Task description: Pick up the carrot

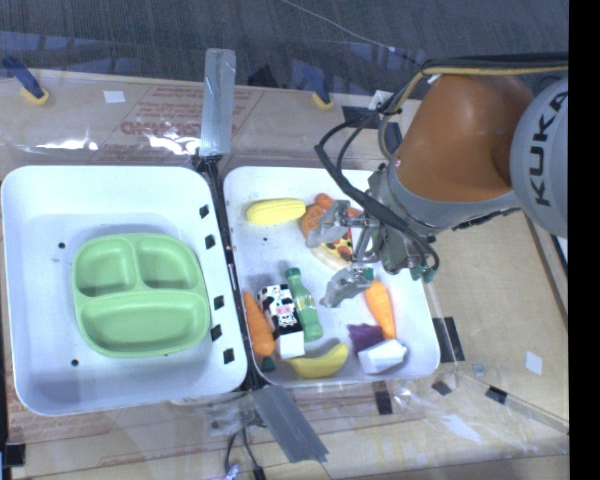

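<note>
An orange carrot (381,309) lies in the right bin (236,230), near its right wall, pointing toward the front. A second orange carrot-like piece (258,325) lies along that bin's left wall. My gripper (337,261) hangs over the middle of the right bin, just left of the first carrot's upper end. Its two metal fingers (344,285) stand spread, open, with nothing gripped between them. The arm's orange band covers the bin's back right corner.
The right bin also holds a yellow corn cob (276,211), a reddish toy (319,214), a cow-print carton (278,311), a green bottle (302,303), a banana (318,360), a purple eggplant (364,335) and a white block (383,356). A green divided plate (138,294) sits in the left bin (25,228).
</note>
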Available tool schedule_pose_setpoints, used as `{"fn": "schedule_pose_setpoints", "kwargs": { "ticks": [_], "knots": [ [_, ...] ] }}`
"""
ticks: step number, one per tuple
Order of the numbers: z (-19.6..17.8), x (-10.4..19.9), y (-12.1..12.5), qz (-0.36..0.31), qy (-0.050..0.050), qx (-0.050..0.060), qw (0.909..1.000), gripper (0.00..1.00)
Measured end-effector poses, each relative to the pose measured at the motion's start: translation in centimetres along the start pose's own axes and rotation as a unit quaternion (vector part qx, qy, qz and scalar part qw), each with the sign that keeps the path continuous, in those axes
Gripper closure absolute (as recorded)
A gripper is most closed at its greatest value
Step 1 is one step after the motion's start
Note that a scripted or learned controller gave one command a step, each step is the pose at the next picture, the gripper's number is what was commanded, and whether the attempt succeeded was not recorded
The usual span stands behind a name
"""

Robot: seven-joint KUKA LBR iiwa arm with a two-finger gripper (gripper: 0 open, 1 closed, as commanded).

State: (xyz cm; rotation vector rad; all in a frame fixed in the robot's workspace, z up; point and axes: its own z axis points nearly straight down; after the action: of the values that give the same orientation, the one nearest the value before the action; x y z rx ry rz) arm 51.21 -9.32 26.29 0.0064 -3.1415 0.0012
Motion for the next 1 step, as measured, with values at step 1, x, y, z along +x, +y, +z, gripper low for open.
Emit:
{"fn": "schedule_pose_setpoints", "kwargs": {
  "ticks": [1],
  "knots": [
    [13.03, -4.54, -4.44, -0.009, 0.005, -0.002, 0.9999, 0.0]
  ]
}}
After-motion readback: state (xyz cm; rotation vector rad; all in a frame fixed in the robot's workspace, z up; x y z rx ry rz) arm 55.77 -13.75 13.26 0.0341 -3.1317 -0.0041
